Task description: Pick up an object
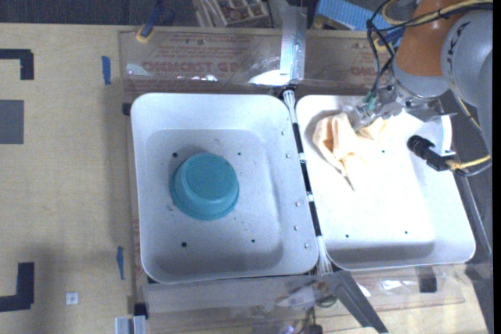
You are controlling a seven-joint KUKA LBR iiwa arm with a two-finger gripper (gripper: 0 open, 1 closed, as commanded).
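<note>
Now tool (pixel 366 118) on cream cloth (pixel 342 141), grip unclear; cloth's long axis runs diagonally, tail toward bin front.

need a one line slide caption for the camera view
Gripper down at a crumpled cloth in the right bin; teal bowl in the left bin.

Two white bins (pixel 149 168) side by side, one teal bowl (pixel 205 185) in the left, one cloth (pixel 341 141) in the right
</note>
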